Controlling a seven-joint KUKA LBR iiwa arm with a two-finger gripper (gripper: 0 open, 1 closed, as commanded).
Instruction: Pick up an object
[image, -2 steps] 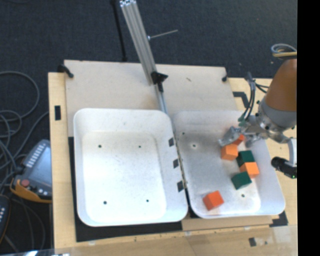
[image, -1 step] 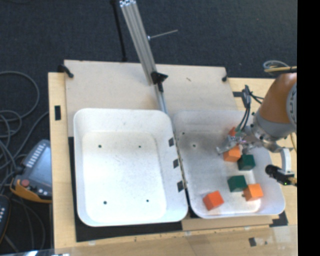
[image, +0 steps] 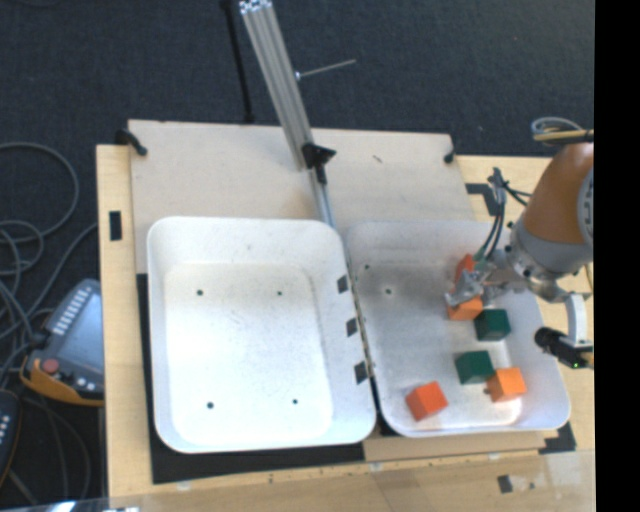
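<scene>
Several small blocks look light and rigid; best pinched across flat faces; the claw (image: 466, 296), grip unclear, meets an orange block (image: 464, 309).

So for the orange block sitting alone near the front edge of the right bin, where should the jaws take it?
Come straight down on the orange block and close across two opposite flat sides. It sits turned at an angle, so rotate the wrist to match. It has free space all round, though the bin's front wall is close.

Smooth white plastic bins (image: 250, 235) (faintly speckled), matt pale wooden bench (image: 225, 155), ribbed silvery metal pole (image: 280, 75), matt blocks (image: 427, 400)
</scene>
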